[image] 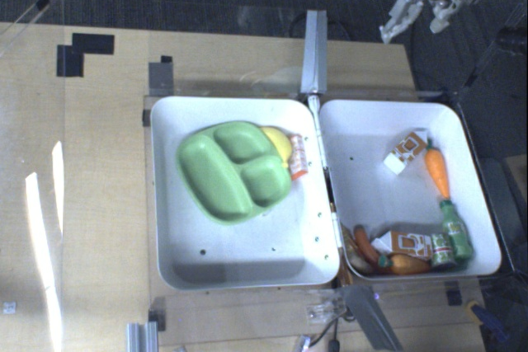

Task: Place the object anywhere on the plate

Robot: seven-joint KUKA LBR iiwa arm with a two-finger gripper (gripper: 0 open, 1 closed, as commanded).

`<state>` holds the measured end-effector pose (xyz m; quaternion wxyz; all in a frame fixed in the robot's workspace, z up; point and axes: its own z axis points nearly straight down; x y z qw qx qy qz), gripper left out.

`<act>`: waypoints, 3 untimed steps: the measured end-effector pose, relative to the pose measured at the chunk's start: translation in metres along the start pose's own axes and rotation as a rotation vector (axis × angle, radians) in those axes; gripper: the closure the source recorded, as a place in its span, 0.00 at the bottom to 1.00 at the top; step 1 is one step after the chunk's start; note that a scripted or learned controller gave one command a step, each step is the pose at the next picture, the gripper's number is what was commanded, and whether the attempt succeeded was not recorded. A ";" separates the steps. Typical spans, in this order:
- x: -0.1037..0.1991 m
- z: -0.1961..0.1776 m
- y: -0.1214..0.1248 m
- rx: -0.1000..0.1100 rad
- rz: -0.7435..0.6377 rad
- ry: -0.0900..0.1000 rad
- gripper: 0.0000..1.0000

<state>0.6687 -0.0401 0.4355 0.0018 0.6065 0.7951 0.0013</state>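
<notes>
The gripper (417, 11) hung at the upper right of the camera view, well above and beyond the far edge of the right bin (363, 177), over the dark floor rather than over either bin. Its two pale fingers (396, 16) stood visibly apart, spread wide, with nothing between them. The green plate (231, 173), a divided dish with three compartments, lay in the left bin (239, 260), set toward that bin's far right part and turned at a slant. A yellow banana-like piece (279, 144) lay just beside the plate's far right rim, partly tucked under it, and a small orange-and-white bottle (297, 158) touched the plate's right edge, close to the bin's wall. In the right bin, a small brown-and-white carton (406, 152) lay near the far right part, with an orange carrot (436, 169) just beside it on the right. Along the near edge of that bin sat a cluster: a green bottle (455, 237) at the right wall, a second brown-and-white carton (408, 243) to its left, a reddish sausage (364, 247) at the near left corner, and an orange-brown piece (406, 264) against the near wall. Which object was meant for the plate could not be told; none rested in its compartments.
</notes>
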 end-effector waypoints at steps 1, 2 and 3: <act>0.003 -0.011 0.002 -0.003 -0.011 -0.001 1.00; -0.030 0.093 -0.072 0.003 0.190 0.001 1.00; -0.092 0.036 -0.025 -0.001 -0.038 -0.001 1.00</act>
